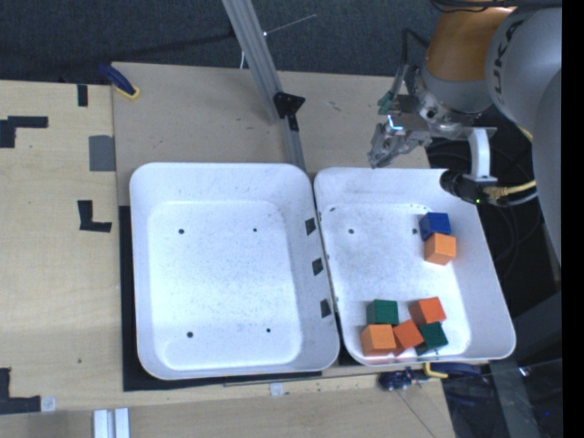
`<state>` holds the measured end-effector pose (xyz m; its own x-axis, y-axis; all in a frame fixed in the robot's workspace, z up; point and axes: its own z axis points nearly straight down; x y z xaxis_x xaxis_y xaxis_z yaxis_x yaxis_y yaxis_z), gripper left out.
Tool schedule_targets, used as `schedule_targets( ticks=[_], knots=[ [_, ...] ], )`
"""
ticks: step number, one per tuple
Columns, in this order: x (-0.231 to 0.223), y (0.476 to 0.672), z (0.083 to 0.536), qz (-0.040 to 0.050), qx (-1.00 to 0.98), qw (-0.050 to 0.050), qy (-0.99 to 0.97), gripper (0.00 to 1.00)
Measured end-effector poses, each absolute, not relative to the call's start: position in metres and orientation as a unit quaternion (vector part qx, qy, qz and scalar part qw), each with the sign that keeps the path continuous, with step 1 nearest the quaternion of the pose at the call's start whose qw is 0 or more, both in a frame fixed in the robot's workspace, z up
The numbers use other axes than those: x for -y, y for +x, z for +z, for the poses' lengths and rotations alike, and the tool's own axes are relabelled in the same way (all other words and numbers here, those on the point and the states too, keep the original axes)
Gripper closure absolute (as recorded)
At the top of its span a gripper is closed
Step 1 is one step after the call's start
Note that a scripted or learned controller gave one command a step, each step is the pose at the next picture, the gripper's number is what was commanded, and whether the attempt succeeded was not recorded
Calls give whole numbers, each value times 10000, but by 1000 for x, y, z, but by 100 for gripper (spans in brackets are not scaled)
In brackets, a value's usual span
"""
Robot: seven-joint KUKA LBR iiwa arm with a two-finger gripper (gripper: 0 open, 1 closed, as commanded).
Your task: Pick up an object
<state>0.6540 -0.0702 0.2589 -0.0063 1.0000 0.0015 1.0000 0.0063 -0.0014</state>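
Two bins sit side by side on the bench [210, 126], their inner rims touching. The left bin [146, 245] lies at nine o'clock from the right bin [484, 290]. In the right bin, two blocks [438, 237] rest touching each other toward its three o'clock wall, one behind the other. A cluster of five blocks [403, 325] crowds its six o'clock edge, pressed together. The gripper [391, 144] hangs above the bench just beyond the right bin's twelve o'clock rim. A slanted rail [255, 44] crosses the bench behind the bins, ending near where the two rims meet.
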Motion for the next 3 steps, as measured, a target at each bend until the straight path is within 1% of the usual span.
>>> schedule_targets(
  ticks=[1, 2, 3],
  knots=[
    [8, 662, 244, 5, 7097, 17, -7045, 100],
    [-38, 676, 242, -1, 7093, 4, -7049, 100],
    [-97, 678, 245, -4, 7096, 8, -7046, 100]
  ],
)
